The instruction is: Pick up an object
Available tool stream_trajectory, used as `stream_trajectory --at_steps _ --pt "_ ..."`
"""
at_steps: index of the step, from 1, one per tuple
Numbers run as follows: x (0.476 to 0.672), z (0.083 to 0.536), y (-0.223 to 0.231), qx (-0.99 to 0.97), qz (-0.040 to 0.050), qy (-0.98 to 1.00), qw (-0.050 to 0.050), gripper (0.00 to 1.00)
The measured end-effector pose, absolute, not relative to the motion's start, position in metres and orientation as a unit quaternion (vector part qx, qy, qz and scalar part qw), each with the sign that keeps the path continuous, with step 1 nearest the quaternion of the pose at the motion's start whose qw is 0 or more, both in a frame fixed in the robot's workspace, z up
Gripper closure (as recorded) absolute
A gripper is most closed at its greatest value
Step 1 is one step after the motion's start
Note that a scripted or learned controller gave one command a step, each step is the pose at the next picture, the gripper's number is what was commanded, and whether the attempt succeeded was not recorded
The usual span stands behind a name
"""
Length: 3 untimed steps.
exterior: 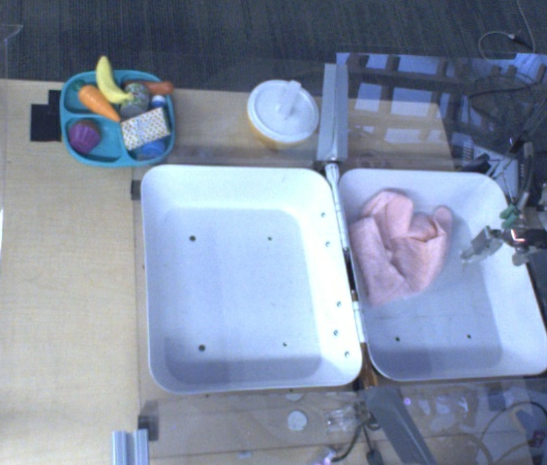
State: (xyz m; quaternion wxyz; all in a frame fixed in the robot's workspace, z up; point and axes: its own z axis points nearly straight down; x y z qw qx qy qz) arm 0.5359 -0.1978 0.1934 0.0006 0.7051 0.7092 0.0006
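Over on the far left of the pale wooden desk (50, 279) sits a blue divided plastic tray (113, 121) of toy food, a yellow banana (109, 81) and an orange carrot (98, 103) among the pieces, and a little further along stands a round white lidded tub (284, 112) with a yellow base. Next comes the left shallow white bin (244, 277), with nothing in it to go after. The right shallow white bin (452, 279) holds the one thing worth taking: a crumpled pink cloth (401, 243), lying heaped against that bin's left wall, towards the back. The grey two-finger gripper (481, 245) hangs over the right part of the same bin, near the cloth's right edge but apart from it, and nothing is caught in it; from here I can't tell whether it is spread or closed. So I'd say this is the approach, with the grasp not yet made. To my eye the next move calls for shifting left over the thickest fold, coming down with room to straddle it, and pinching a raised ridge, since flat fabric would likely slip away
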Motion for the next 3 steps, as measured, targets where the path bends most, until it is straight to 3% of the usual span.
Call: stream_trajectory --at_steps 1,2,3 --pt "0.573 0.09 -0.169 0.698 0.0038 0.716 0.006 0.0" --pt "0.617 0.089 -0.177 0.676 0.0028 0.737 0.004 0.0" --pt "0.644 0.089 -0.133 0.57 0.0025 0.822 0.005 0.0"
